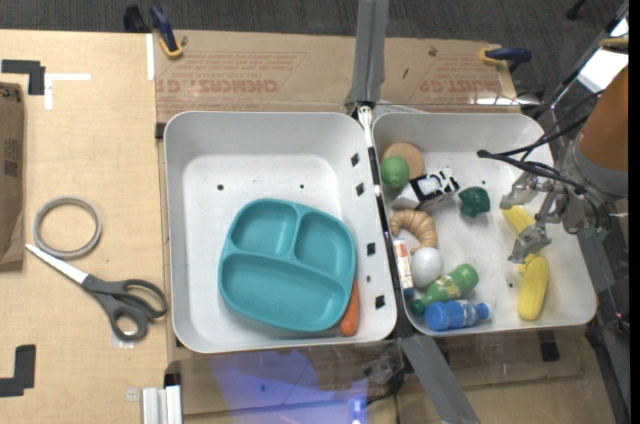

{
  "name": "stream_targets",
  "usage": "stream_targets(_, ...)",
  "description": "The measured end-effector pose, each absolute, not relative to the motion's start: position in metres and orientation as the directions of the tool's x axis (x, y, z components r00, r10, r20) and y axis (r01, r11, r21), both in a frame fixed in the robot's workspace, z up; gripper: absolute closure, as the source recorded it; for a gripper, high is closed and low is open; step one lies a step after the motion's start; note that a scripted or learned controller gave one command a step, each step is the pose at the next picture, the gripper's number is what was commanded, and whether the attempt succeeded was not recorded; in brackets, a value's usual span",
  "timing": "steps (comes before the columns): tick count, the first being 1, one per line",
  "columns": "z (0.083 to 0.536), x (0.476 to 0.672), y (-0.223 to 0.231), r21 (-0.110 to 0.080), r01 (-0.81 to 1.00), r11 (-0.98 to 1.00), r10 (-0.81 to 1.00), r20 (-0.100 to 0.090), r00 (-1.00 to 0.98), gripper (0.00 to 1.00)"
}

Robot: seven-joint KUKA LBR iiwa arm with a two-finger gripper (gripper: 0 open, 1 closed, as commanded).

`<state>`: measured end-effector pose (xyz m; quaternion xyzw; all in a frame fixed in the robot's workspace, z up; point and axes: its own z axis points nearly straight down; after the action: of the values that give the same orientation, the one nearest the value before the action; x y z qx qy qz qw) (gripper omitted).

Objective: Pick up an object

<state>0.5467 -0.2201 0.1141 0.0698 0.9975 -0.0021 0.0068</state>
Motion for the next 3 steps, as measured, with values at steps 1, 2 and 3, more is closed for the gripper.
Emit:
stream_targets(1, 0.0920, 0.5017, -0.2213, 0.000, 0.172, 0.985, 0.172, -0.002, -0.985, 0.00)
stream_targets(2, 0.1020, 0.5037, -0.2208, -0.002, 0.169, 0.986, 0.169, -0.006, -0.986, 1.00)
stream_targets(3, 0.1019, 0.5038, -0.2205, -0.001, 0.168, 0.986, 0.168, -0.006, -0.986, 0.00)
